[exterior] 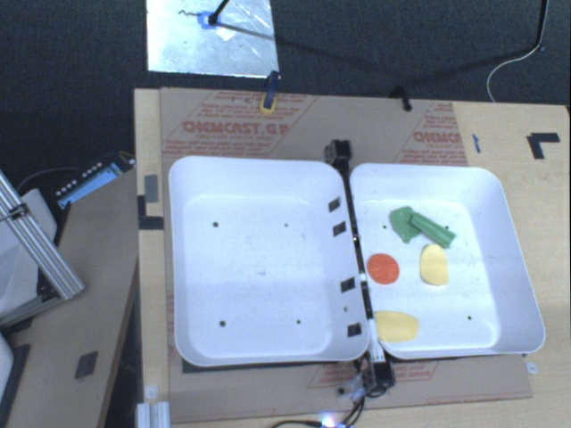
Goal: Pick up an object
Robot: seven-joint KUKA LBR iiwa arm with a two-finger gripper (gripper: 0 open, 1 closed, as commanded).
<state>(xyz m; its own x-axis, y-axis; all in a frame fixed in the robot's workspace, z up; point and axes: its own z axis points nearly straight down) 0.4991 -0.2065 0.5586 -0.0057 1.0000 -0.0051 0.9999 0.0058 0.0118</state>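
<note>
You have 4 small pieces in the right bin [500, 239]: a green piece [419, 225] near the middle, a red disc [384, 268] just below it, a pale yellow piece [434, 264] beside the disc, and a yellow piece [396, 325] against the divider. They look light, stiff and smooth, so likely slippery. Take the green piece across its narrow width; it stands apart from its neighbours. The left bin [259, 266] offers nothing. You cannot tell the arm's pose or the tool's state from here.
</note>
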